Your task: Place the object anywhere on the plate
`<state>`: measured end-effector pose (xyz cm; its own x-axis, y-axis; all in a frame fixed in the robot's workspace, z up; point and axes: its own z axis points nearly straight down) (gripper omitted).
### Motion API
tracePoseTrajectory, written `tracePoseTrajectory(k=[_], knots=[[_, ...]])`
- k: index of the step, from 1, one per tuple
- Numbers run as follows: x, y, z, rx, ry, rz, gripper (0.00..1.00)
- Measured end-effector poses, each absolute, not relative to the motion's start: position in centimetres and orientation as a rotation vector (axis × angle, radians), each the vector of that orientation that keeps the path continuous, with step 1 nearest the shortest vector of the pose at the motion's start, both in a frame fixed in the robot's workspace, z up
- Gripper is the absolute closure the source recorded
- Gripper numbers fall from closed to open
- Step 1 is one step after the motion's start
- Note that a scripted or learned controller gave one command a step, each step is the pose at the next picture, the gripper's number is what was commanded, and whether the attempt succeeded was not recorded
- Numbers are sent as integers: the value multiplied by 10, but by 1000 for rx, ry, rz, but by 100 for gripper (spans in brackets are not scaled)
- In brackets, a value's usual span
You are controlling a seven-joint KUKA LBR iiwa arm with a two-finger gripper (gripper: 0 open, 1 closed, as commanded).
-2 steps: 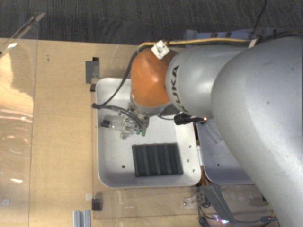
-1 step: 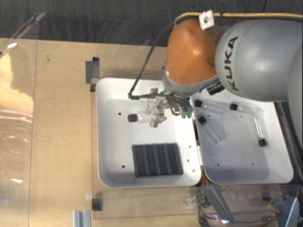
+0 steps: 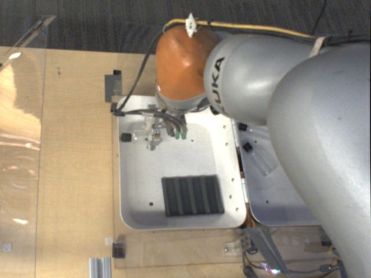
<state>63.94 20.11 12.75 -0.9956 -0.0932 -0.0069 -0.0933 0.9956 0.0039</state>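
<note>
Over the far-left corner of the left bin: the jaws hang low below the orange band (image 3: pixel 179 62), among a tangle of pale metal and green-tipped parts; whether they are open or closed, or have hold of anything, cannot be told from this angle
Left bin (image 3: pixel 130 210): white, shallow, sitting on the counter (image 3: pixel 64 172) beside the right bin (image 3: pixel 272 207)
Plate (image 3: pixel 192 194): taken to be the dark ribbed rectangle lying flat near the left bin's near edge, well apart from the jaws
Object (image 3: pixel 125 136): probably the small dark piece resting on the bin floor by the left wall, just beside the jaws and apart from the plate; too small to tell its shape
Second dark piece (image 3: pixel 248 147): lies in the right bin near its far-left corner, partly shadowed by the arm; it could equally be the thing meant
Risk, missed grasp: the object is tiny and close to the bin wall, so a closing motion may strike the wall or pinch air, and the arm would then carry nothing to the plate
Risk, slip in transit: a small piece pinched off-centre could drop on the bare bin floor between the corner and the plate
Risk, bad landing: the plate's ridges may let a small piece roll or bounce off toward the near edge if it is released from too high
Risk, cable (image 3: pixel 136 83): the dark lead running down to the wrist could snag as the arm swings toward the near edge
</note>
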Motion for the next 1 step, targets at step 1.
tracePoseTrajectory(k=[1], knots=[[627,229,347,-685,3051,7,100]])
